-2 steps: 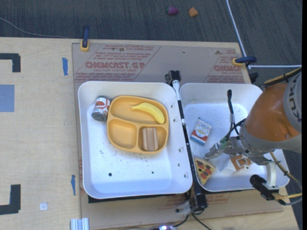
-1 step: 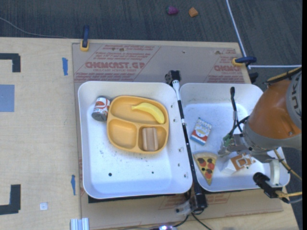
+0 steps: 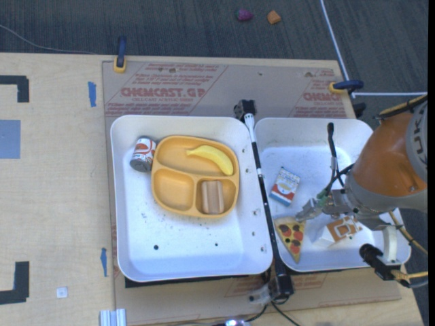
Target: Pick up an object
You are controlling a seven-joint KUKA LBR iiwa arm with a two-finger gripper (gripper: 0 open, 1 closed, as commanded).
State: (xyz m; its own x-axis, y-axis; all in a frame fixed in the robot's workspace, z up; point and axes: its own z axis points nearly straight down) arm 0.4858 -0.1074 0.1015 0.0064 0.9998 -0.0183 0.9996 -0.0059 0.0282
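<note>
Taking the right bin point(image 3: 309, 131) as the landmark: at its near edge lies a toy pizza slice point(image 3: 291, 238), flat on the floor of the bin, tip toward the camera. Just right of it, under the arm's wrist, sits a small orange-and-white item point(image 3: 342, 230), perhaps a little carton or card; it is too far hidden to name. The claw point(image 3: 326, 206) hangs over this near part of the bin, between the pizza slice and that item, and how wide it stands, or whether it has hold of anything, I cannot tell, since the grey arm point(image 3: 391, 165) with its orange band covers it. A little farther in, near the bin's middle, a small juice box point(image 3: 285, 186) lies tilted. Beyond the bin's left wall, the left bin point(image 3: 129, 202) bears a yellow divided plate point(image 3: 194, 175) with a banana point(image 3: 212, 158) and a brown block, and a crushed can point(image 3: 142, 154) beside it.

The step in hand looks like the reach down to a target, probably the orange-and-white item or the pizza slice. Next comes a straight descent, a firm close, then a lift; a flat slice may slip.
</note>
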